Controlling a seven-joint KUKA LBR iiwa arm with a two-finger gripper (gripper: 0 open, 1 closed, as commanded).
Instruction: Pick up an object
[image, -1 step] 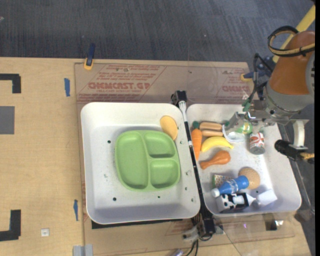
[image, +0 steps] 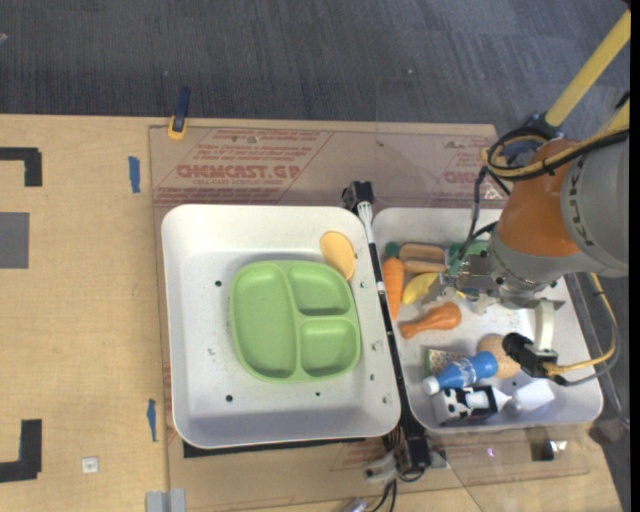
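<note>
- The grey arm (image: 590, 215), orange band above its wrist, reaches in from the right over the right-hand bin (image: 585, 400), one of two shallow white bins on a tabletop (image: 80, 330) covered in brown board.
- Its claw (image: 462, 272) sits low over the upper left part of that bin, just beside a yellow toy (image: 418, 288); whether it is spread or closed cannot be told from this angle, and nothing is visibly caught in it.
- Toys crowd the right-hand bin: a hot dog (image: 420, 254) near the top, an orange carrot (image: 393, 283) along the left wall, an orange drumstick-shaped piece (image: 432, 321) just below the claw.
- Toward the bin's near edge lie a blue bottle-like toy (image: 462, 375) and a black-and-white figure (image: 468, 402), close together.
- The left-hand bin (image: 200, 400) carries a green divided plate (image: 295, 320) at its middle and a yellow-orange oval piece (image: 339, 252) near its upper right corner.
</note>
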